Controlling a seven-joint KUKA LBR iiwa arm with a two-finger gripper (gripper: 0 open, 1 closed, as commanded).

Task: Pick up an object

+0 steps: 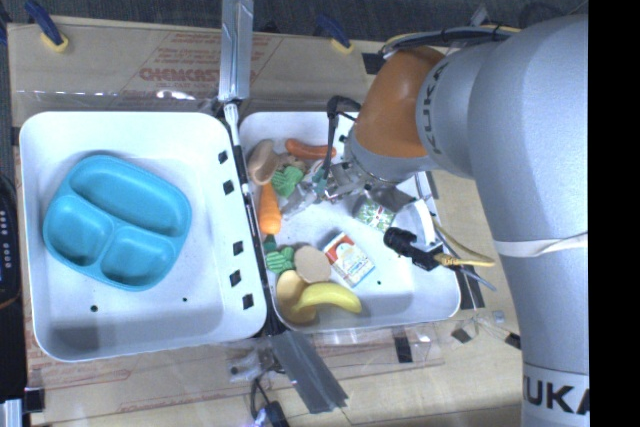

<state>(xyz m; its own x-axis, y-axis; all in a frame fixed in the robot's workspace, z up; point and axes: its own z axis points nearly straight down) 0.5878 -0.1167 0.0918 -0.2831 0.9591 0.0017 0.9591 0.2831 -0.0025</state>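
Jaws: whether they are spread or pressed together cannot be told from this slant, as the wrist covers them. Nothing can be seen held between them.

Gripper (318, 187) is low inside the right-hand bin (440, 300), in its upper middle part. The grey arm (520, 145) with the orange band comes in from the right and hides much of that bin's far right side.

Things to pick, all in the right-hand bin:
- green piece (288, 180) just left of the gripper, very near or touching it; contact is unclear.
- carrot (269, 208) lying along the left wall, below the green piece.
- beige lump (262, 160) in the upper left corner.
- orange-red stick (308, 149) near the far wall, above the gripper.
- small red and white box (350, 260) in the middle, tilted, apart from the gripper.
- green and white packet (375, 213) just under the wrist, partly covered.
- tan disc (312, 265) beside a second green piece (278, 258).
- banana (328, 297) along the near wall, touching a yellow round thing (290, 297) on its left.

Left-hand bin (60, 315): a blue divided plate (115, 220) lies flat, left of centre.
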